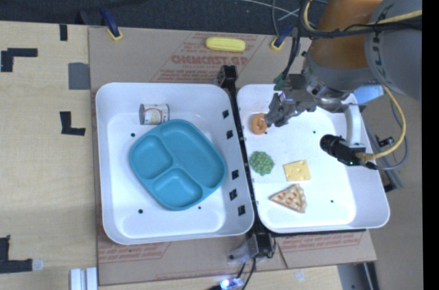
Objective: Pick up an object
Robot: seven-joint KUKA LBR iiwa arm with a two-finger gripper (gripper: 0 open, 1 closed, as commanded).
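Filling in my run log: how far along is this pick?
Done: the gripper is in the right bin, beside the small orange food piece. In hand: nothing visibly. Left: grasping and lifting; the orange piece, broccoli, cheese and pizza slice all lie in the bin.

Red letters are printed on the brown cardboard sheet (171, 52) that lies under the two white bins. The biggest line of red letters sits just below the yellow toy (225, 44), but the letters are too blurry to read. More red print runs along the cardboard's front edge, and it is too small to read. The small can (153, 114) in the left bin (110, 165) has a label that cannot be read.
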